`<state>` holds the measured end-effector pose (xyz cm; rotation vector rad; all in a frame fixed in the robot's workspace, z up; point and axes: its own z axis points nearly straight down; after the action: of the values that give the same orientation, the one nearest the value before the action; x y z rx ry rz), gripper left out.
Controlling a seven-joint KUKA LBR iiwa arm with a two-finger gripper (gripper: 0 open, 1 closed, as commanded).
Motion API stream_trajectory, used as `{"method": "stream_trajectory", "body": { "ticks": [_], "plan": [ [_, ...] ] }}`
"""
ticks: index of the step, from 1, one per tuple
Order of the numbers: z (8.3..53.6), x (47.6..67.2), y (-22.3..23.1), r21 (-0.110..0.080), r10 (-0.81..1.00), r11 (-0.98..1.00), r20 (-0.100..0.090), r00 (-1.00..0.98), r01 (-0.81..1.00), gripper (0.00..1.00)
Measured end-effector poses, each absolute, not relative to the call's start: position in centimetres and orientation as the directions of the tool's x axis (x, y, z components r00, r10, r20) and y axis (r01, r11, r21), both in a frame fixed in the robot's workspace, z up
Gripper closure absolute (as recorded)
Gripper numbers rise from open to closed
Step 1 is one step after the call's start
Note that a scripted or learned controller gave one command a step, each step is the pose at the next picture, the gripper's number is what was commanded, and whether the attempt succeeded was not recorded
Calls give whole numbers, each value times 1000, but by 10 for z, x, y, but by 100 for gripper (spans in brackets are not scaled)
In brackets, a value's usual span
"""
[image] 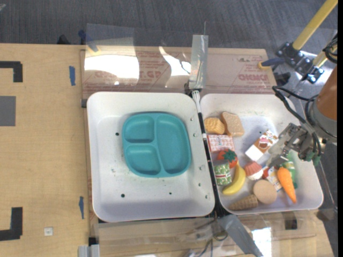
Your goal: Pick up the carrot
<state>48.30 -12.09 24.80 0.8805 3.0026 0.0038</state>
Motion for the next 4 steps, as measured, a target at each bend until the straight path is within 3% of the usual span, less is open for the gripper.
{"method": "stream_trajectory", "body": {
  "ticks": [1,2,3,4],
  "plan": [
    [96,481,-113,1,305,952,-7,-952,305,100],
    [91,485,-169,-4,-69,998,-19,-997,-69,100],
    [255,488,-140,-5,-95,995,-16,-995,-95,100],
    [262,488,-139,-2,-94,996,-16,-995,-94,100]
  ]
}}
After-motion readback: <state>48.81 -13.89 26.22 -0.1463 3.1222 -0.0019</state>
